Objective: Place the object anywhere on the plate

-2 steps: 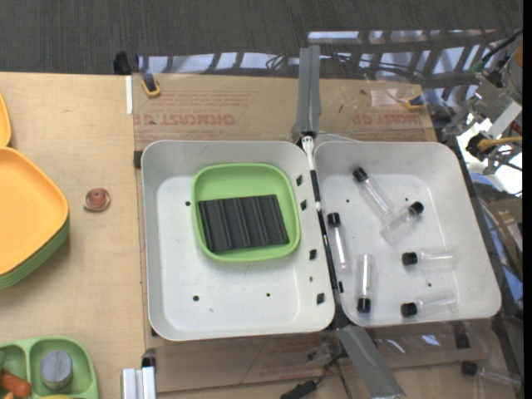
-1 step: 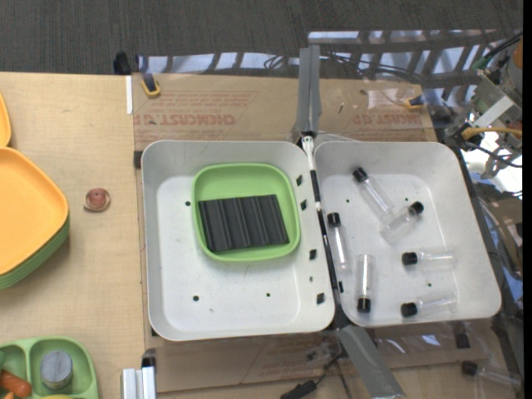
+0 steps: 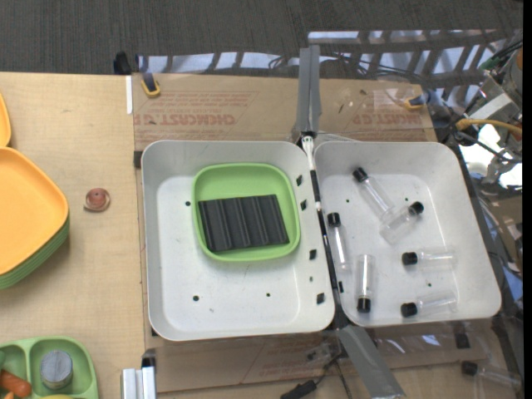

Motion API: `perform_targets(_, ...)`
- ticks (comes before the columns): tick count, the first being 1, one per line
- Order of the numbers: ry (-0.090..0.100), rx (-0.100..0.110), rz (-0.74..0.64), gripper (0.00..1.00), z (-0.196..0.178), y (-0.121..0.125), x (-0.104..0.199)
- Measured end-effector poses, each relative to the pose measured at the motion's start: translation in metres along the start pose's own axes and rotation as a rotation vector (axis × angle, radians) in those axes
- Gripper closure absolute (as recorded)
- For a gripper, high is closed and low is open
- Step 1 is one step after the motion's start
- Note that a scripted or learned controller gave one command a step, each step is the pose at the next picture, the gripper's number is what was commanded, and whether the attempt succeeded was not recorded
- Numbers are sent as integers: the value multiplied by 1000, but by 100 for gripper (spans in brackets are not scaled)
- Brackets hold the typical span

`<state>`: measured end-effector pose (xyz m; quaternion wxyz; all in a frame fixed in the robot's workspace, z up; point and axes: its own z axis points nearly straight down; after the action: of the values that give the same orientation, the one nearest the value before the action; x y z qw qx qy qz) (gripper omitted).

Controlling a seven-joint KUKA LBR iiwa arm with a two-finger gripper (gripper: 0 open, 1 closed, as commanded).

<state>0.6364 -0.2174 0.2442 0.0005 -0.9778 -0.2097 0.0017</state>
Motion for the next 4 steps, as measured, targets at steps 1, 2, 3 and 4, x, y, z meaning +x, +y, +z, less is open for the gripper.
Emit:
perform_targets(1, -1, 0, 103, 0, -12, 4, -2)
perform_targets(2, -1, 2, 219, 0, -4, 3, -6)
perform_targets(3, -3, 2, 223, 0, 2, 0, -12)
perform_targets(4, 1, 0, 224, 0, -23, -2, -17)
